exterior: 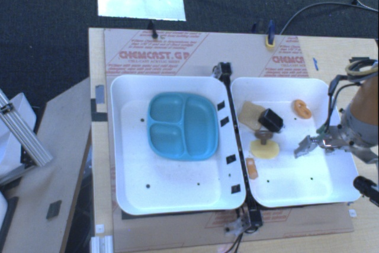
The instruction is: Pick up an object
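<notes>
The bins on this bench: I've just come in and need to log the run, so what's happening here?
The arm reaches in from the right, its gripper low over the right bin, holding nothing visible. That bin has a black block, a tan piece, a yellow disc, an orange ring and a small orange piece. A blue divided plate lies in the left bin.

Red print "CHEMCAST GP" on the protective sheet (177,47) covering the worktop, far left; repeated far right, partly legible.
</notes>
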Motion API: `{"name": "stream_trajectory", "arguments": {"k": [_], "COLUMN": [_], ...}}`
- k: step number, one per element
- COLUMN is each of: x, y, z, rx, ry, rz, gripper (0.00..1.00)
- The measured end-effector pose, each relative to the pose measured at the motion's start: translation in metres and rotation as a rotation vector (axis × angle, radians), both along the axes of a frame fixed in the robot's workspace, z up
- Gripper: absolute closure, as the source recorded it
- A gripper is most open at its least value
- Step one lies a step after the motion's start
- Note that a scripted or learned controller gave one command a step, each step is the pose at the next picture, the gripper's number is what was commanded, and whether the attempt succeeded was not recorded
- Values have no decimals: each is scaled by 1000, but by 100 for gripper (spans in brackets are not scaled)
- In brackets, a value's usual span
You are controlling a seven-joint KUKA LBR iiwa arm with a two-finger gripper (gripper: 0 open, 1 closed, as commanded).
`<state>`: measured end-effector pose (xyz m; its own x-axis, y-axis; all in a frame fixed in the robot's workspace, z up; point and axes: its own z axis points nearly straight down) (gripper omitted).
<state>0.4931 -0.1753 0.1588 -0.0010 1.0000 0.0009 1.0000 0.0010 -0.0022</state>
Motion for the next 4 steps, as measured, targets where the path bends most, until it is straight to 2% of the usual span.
{"name": "stream_trajectory", "arguments": {"k": [2, 3, 4], "x": [0, 1, -3], "y": [-6, -6, 1], "z": [-75, -63, -15], "rx": [-1, -1, -2], "ry": [-3, -6, -6], "rz": [-1, -1, 4], "gripper": [0, 100, 100]}}
